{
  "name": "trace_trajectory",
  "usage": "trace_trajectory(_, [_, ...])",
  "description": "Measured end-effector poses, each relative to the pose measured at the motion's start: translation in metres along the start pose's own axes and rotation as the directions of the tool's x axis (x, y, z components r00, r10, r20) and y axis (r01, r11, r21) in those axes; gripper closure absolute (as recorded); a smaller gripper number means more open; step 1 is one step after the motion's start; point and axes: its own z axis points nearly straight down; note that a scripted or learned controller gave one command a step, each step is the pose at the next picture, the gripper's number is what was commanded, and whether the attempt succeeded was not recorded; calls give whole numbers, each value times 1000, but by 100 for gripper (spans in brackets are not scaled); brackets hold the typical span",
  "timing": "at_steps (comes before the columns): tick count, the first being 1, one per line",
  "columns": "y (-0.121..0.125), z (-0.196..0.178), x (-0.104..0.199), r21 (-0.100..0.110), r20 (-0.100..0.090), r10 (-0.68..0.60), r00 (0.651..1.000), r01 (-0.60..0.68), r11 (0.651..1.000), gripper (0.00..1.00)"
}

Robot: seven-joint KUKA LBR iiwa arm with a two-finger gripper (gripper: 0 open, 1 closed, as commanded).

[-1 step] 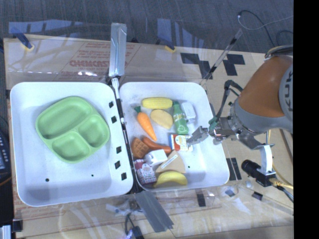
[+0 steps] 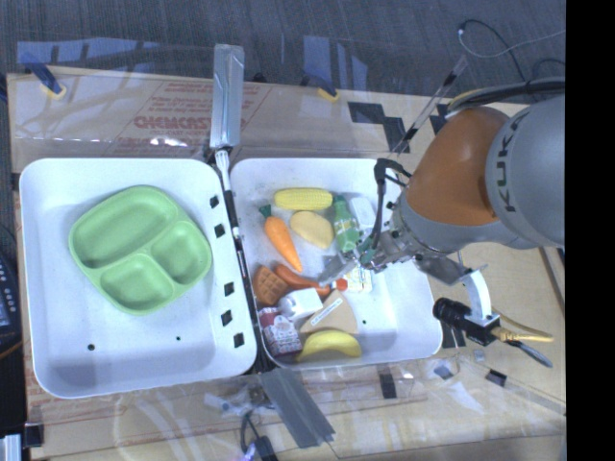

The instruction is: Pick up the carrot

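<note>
Down in the right-hand bin (image 2: 404, 339) the arm's bulk is getting in the way: the orange band (image 2: 452, 176) and grey wrist cover the bin's right wall, and the gripper (image 2: 370, 254) sits low among the clutter, so whether it is spread or closed I cannot tell. It hangs just beside a green packet (image 2: 344, 224) and some small bits too blurred to name, and nothing can be seen between its tips.

Now the carrot (image 2: 282, 242): it lies in the left half of that bin, well apart from the gripper, untouched. Its long axis runs on a slant, the blunt end up toward the far left, the tip pointing down and right toward the bin's middle. Just above it lies a corn cob (image 2: 303, 199), and a pale yellow potato-like piece (image 2: 312, 229) sits right beside it. Lower down a banana (image 2: 330, 345) rests near the front wall, with a brown piece (image 2: 268, 283) and a jumble of cards and wrappers that I can't make out between.

Over in the left bin (image 2: 58, 353) a green divided plate (image 2: 140, 248) sits by itself.
</note>
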Motion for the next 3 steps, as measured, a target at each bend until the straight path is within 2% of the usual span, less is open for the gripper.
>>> trace_trajectory(1, [13,64,28,-4,3,95,995,-95,995,0])
trace_trajectory(2, [98,92,-14,-11,6,81,997,-81,997,0])
trace_trajectory(3, [99,82,-14,-10,6,77,997,-77,997,100])
